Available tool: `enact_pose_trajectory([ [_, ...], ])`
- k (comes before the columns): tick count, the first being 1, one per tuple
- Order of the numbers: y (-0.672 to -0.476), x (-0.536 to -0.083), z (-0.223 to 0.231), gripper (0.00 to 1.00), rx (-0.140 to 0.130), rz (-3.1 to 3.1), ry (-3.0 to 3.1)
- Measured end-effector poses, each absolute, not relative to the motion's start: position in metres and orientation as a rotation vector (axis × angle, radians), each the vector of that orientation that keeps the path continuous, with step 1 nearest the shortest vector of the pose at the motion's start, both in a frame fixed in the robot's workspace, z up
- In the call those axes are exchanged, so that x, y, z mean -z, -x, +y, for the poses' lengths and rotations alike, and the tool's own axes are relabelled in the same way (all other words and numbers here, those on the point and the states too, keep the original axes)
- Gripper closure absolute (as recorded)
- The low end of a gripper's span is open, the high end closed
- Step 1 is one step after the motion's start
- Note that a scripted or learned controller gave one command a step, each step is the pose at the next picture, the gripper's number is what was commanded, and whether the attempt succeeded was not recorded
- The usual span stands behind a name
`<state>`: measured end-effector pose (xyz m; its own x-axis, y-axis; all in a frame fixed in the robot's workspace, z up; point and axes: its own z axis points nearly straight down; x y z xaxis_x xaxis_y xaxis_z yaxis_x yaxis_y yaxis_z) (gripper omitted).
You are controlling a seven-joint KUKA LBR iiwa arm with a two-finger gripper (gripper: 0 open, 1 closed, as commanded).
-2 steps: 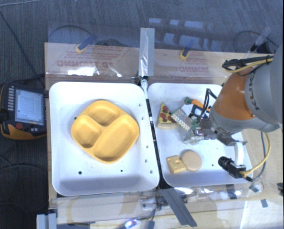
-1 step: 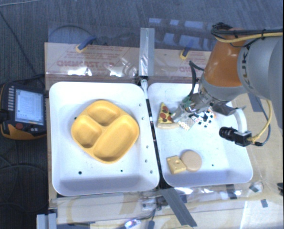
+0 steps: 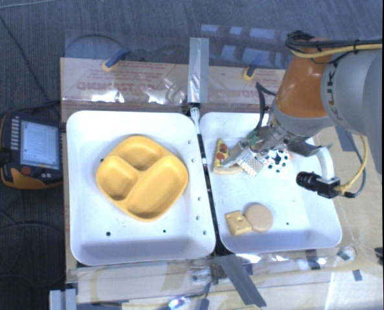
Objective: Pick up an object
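Hovering low over the upper part of the right bin (image 3: 308, 234), the gripper (image 3: 253, 150) sits at or just above a small silvery item (image 3: 250, 165), with a pizza slice (image 3: 221, 157) just to its left and a white piece with black spots (image 3: 279, 160) to its right. Whether it has closed on anything cannot be told; nothing is clearly seen lifted. I judge the pick to be at the reach or grasp stage, with closing and lifting left to confirm.

Lower in that bin lie a cheese wedge (image 3: 238, 222) and a tan round piece (image 3: 259, 217), touching, well apart from the gripper. The pizza slice lies near the wall between the bins, so room is tight leftward. The left bin (image 3: 82, 237) holds a yellow tray (image 3: 142, 176).
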<state>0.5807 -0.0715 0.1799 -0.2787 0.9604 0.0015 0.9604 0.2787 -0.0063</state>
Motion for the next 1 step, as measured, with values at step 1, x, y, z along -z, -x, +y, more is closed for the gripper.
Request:
enact_pose_trajectory([
  [1,-0.5877,-0.1415,-0.1649,0.0,-0.008,-2.54,1.842],
])
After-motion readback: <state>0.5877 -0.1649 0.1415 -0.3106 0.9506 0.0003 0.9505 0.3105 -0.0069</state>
